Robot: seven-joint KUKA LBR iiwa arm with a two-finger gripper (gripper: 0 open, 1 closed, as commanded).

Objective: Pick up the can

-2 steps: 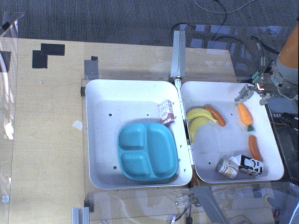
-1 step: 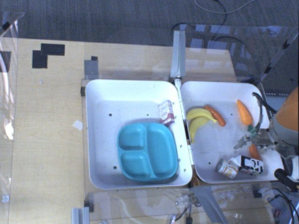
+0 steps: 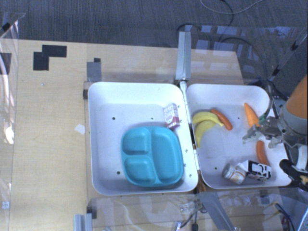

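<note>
So far I count nothing of the pick as done. Working from the left, the left bin (image 3: 96, 143) carries a blue divided plate (image 3: 152, 156) near its front edge and a small crumpled wrapper (image 3: 171, 115) against its right wall. In the right bin (image 3: 211, 93), two bananas (image 3: 206, 124) and an orange carrot-like piece (image 3: 222, 120) lie near the left wall. The can (image 3: 235, 173) lies on its side by the front edge, pale and silvery with a tan end, and looks a little dented; a black-and-white object (image 3: 259, 170) sits just beside it. My tool (image 3: 262, 131) hovers near the bin's right wall, between two more orange pieces, well apart from the can and carrying nothing. I cannot tell how wide it stands. Reaching, gripping and lifting are all left.
</note>
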